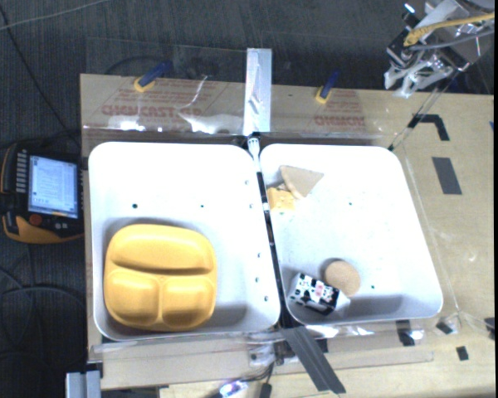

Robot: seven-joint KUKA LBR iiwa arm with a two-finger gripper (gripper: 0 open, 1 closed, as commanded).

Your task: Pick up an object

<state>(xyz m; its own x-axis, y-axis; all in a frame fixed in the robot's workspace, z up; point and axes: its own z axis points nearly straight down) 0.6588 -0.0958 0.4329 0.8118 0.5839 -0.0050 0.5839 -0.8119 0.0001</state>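
Observation:
My gripper (pixel 417 71) hangs at the top right, beyond the far right corner of the right bin (pixel 398 222) and well above the bench. In that bin lie a tan wedge-shaped piece (pixel 301 177) and a small yellowish piece (pixel 280 198) near the far left corner. A round brown disc (pixel 342 276) and a small black-and-white patterned object (pixel 315 293) sit at the near left. A big yellow moulded block (pixel 159 274) fills the near part of the left bin (pixel 174 181). The gripper is far from all of these.
A metal divider post (pixel 258 89) stands behind the seam between the bins. A handheld pendant with a lit screen (pixel 46 191) rests left of the bench. Clear plastic sheeting (pixel 191 106) with clamps lies along the back edge.

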